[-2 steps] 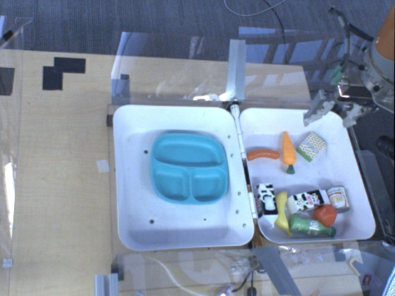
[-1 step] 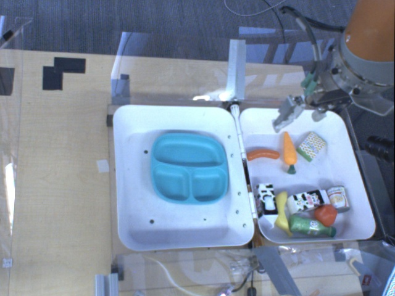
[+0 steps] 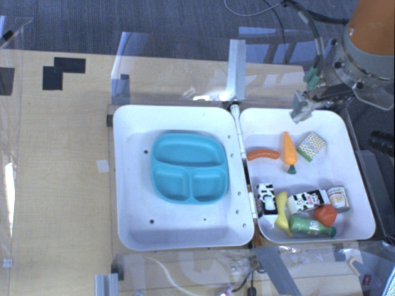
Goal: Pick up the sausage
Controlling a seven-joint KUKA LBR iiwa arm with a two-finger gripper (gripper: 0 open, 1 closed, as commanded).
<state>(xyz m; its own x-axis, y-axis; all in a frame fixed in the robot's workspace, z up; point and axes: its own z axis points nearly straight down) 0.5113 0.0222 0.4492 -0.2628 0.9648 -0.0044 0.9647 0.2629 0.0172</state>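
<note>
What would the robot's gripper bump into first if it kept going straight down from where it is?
Probably the bare white floor at the far edge of the right bin. The gripper hangs over that spot, short of the carrot and the sausage. Depth is hard to judge from this slanted view.

The sausage (image 3: 263,155) is showing orange-red against the white bin (image 3: 355,165); the carrot (image 3: 289,149) is glowing orange with a green tip. The 3-part tray (image 3: 189,167) is sitting turquoise in the other white bin (image 3: 133,184). A carton (image 3: 265,200) is wearing black-and-white cow patches, the bench (image 3: 55,165) looking pale tan.
</note>
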